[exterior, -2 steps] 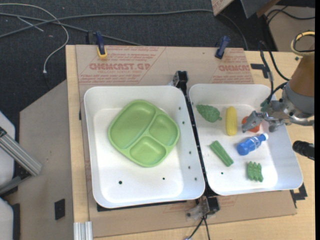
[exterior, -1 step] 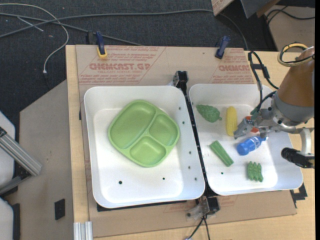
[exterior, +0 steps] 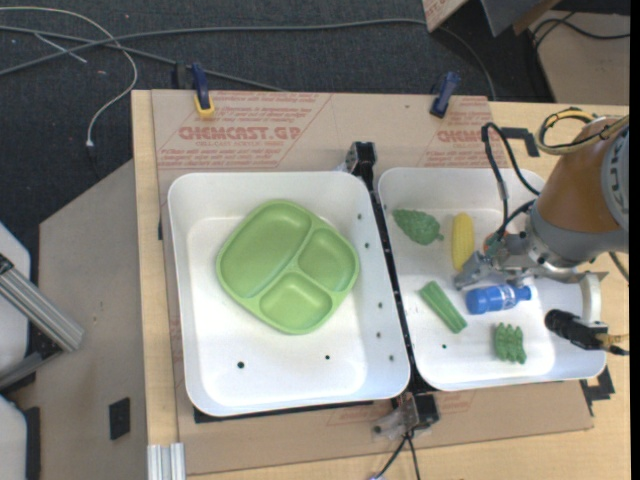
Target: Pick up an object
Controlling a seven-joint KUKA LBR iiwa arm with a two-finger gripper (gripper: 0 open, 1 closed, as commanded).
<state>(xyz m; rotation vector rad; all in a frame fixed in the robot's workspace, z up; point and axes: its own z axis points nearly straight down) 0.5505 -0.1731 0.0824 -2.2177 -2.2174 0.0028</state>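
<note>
The right bin (exterior: 468, 356) holds several small things: a green leafy toy (exterior: 417, 226), a yellow corn cob (exterior: 462, 239), a green stick (exterior: 442, 306), a blue bottle (exterior: 497, 298) lying on its side, and a knobbly green piece (exterior: 508, 343). My gripper (exterior: 487, 269) is low over the right bin, just above the blue bottle and right of the corn cob. The grey wrist and orange band (exterior: 580, 193) hide its upper part. Nothing is visibly held.
The left bin (exterior: 205, 353) holds a light green divided plate (exterior: 288, 265). A black divider (exterior: 385, 268) runs between the bins. Blue clamps (exterior: 203, 93) (exterior: 444, 95) sit on the cardboard's far edge. Cables (exterior: 505, 168) trail off the arm over the right bin's far corner.
</note>
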